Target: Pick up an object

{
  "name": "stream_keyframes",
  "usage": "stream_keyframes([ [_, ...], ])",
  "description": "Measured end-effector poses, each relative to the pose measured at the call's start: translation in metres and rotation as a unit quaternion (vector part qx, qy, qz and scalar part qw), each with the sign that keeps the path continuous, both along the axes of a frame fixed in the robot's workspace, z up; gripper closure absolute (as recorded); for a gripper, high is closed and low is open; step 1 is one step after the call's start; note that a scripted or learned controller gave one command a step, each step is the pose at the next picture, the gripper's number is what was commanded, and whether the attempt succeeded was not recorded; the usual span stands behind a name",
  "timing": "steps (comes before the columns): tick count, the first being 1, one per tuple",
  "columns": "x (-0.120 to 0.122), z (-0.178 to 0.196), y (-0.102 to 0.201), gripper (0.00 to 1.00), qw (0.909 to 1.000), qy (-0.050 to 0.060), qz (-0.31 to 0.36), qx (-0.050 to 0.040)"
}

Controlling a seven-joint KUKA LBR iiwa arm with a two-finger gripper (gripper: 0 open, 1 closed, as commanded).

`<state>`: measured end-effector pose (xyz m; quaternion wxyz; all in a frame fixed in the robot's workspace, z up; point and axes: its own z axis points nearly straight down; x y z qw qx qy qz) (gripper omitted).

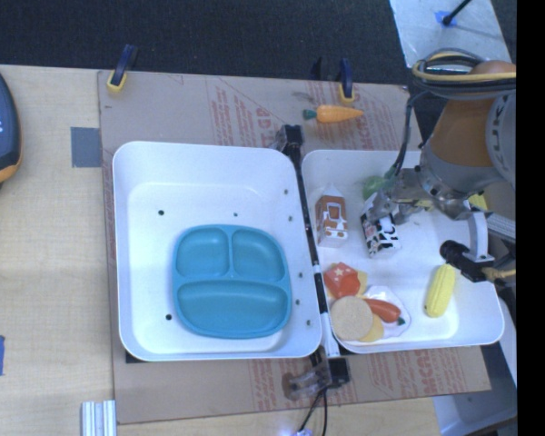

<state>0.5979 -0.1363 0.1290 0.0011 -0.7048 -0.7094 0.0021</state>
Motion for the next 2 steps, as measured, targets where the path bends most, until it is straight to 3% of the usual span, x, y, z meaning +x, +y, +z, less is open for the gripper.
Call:
stream_keyframes([
  [1,0.013,0.067,0.063,1.0,1.0,-0.004,0.002,0.0018],
  [2,0.002,0.098,0.089,1.0,1.0,-0.002,0.0,0.0013],
])
